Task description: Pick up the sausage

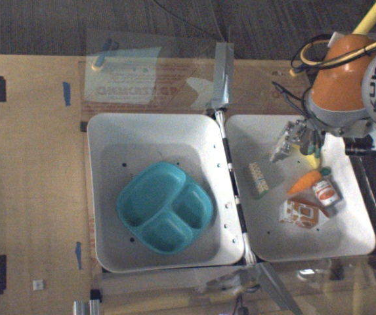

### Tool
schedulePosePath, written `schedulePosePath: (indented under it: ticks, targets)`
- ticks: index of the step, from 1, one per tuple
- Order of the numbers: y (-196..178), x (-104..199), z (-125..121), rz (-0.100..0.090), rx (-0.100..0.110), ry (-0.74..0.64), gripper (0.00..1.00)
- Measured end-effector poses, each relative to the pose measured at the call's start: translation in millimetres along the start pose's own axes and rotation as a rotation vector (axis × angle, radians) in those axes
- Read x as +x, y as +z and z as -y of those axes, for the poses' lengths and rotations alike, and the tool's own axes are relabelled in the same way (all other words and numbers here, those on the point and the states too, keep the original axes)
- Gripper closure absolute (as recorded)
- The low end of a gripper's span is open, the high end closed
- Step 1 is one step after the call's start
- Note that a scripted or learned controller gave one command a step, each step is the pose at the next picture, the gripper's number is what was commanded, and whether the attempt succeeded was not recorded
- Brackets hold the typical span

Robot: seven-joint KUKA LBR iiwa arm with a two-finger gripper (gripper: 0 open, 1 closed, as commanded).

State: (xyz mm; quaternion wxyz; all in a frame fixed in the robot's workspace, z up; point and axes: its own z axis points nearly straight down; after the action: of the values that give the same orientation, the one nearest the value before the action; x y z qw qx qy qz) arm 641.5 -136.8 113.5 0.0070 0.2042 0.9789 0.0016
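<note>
The step in hand looks like the approach. The gripper [291, 141] hangs low over the right bin [358, 241], toward its 12 o'clock wall; whether it is spread or closed I cannot tell. The sausage [258, 178], a tan speckled bar, lies free near the bin's 9 o'clock side, at 7 o'clock from the gripper. Carrot [304, 182], bottle [325, 191] and packet [300, 213] sit apart. Next: shift over the sausage, align across it, descend.

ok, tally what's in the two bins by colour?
Teal: 1, divided plate
Orange: 1, carrot
Tan: 1, speckled bar
White with red-brown print: 2, small can, flat packet
Total: 5
</note>
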Motion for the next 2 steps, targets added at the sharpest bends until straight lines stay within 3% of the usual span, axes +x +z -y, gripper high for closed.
schedulePosePath:
  ticks: [1,2]
  targets:
    - [-8.8,-3.6,0.6,-0.004,0.003,-0.109,1.0]
    - [-8.6,-3.6,0.9,-0.004,0.003,-0.109,0.0]
